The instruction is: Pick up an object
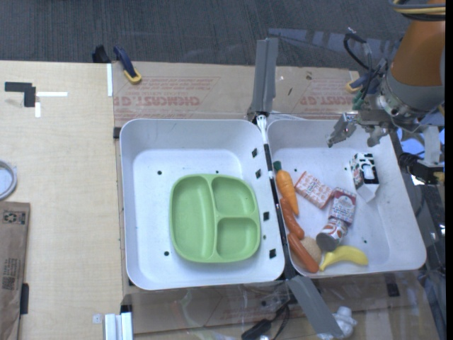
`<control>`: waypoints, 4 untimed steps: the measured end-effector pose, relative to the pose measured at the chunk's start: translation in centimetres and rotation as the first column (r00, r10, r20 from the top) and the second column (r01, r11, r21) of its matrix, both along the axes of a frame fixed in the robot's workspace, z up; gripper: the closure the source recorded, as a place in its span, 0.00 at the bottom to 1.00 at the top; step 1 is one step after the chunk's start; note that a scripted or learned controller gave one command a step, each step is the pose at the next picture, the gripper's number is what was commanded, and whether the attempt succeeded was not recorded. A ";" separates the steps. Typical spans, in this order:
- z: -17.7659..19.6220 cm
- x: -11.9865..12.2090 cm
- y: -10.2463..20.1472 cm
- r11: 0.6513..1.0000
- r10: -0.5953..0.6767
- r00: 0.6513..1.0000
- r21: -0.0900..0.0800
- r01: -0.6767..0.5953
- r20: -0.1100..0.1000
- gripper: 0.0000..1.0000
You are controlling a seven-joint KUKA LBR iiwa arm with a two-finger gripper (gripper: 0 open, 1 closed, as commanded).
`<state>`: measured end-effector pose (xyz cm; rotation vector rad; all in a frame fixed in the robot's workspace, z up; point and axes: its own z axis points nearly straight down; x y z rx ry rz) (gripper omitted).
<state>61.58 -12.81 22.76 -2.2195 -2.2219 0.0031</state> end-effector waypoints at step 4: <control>-13.6 -3.5 1.1 0.953 0.303 0.953 0.001 -0.303 0.001 0.00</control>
